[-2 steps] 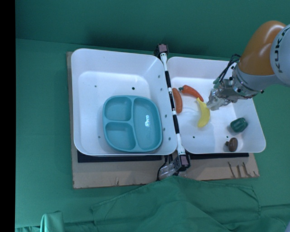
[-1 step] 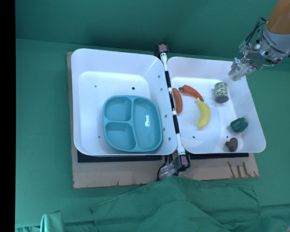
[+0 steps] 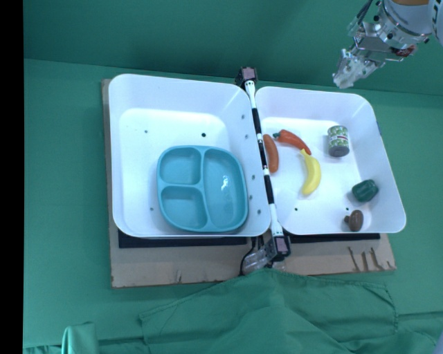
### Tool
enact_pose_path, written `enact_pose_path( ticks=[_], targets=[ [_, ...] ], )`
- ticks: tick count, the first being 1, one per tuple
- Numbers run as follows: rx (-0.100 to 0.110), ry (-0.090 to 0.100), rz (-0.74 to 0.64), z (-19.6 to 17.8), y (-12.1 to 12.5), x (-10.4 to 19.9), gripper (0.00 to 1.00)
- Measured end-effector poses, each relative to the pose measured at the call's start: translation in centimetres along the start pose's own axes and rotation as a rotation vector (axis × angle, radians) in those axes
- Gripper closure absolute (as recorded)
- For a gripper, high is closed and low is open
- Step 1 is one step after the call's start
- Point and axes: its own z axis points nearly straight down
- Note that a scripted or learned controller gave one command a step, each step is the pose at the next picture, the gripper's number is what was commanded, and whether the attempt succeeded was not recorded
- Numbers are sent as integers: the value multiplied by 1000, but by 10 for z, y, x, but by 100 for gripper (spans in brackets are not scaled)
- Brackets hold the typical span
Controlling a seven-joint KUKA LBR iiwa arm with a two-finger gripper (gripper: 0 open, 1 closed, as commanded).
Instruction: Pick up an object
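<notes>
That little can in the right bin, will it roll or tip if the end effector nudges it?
The can seems to lie on its side, so a nudge would probably roll it. Its smooth round wall looks slippery. It lies apart from the banana, so rolling has room.

1. Of the arm (image 3: 408,10), a short pale grey stretch with an orange band across it shows at the frame's top right corner, above the right white bin (image 3: 377,121).
2. Under the band sits a silvery metal wrist block, faceted, with small dark spots that may be screws or ports; too small to tell.
3. The tool (image 3: 346,75) is whitish grey with a light metallic sheen, narrowing to a blunt pale tip just beyond that bin's far right corner.
</notes>
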Motion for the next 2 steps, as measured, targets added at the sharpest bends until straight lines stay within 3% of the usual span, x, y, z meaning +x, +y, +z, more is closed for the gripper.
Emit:
enact_pose_path(
  ticks=[1, 2],
  targets=[
    [2, 2, 0, -1, -47, 71, 100],
    [3, 3, 0, -3, -79, 106, 100]
  ],
)
